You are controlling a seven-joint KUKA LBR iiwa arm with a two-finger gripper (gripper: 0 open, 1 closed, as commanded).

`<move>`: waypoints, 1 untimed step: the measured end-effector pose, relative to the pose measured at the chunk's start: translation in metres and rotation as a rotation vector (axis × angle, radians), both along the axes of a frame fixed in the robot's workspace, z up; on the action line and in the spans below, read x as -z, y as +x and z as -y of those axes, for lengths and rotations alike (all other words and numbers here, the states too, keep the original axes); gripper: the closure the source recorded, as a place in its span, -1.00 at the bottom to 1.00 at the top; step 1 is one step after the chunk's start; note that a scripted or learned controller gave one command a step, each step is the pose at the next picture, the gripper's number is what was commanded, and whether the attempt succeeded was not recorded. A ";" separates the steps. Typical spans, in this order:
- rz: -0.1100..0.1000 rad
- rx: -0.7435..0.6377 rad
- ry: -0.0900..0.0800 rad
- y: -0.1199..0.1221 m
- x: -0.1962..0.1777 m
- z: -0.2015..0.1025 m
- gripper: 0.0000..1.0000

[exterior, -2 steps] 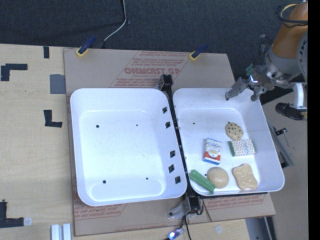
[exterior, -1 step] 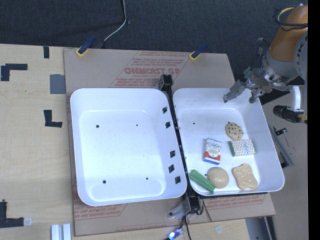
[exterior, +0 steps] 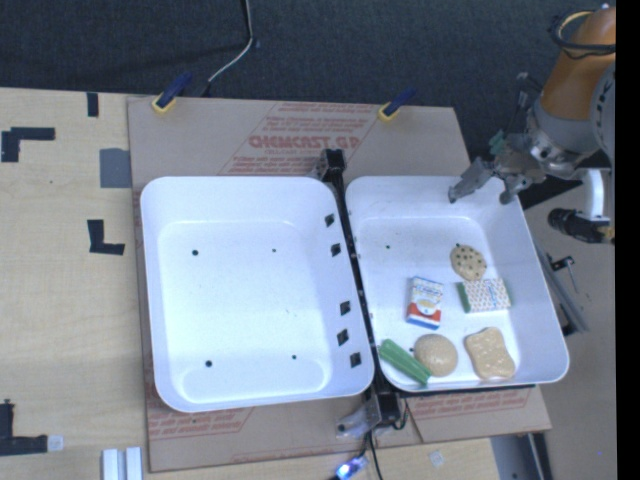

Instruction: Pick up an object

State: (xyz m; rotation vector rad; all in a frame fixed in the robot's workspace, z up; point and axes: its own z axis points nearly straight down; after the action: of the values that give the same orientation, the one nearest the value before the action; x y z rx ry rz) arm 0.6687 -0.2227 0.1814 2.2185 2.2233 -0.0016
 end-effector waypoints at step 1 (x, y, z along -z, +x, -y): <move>-0.002 -0.001 0.000 0.000 0.011 0.000 -1.00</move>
State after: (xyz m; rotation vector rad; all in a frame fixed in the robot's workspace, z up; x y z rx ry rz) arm 0.6684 -0.2225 0.1703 2.2185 2.2252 -0.0047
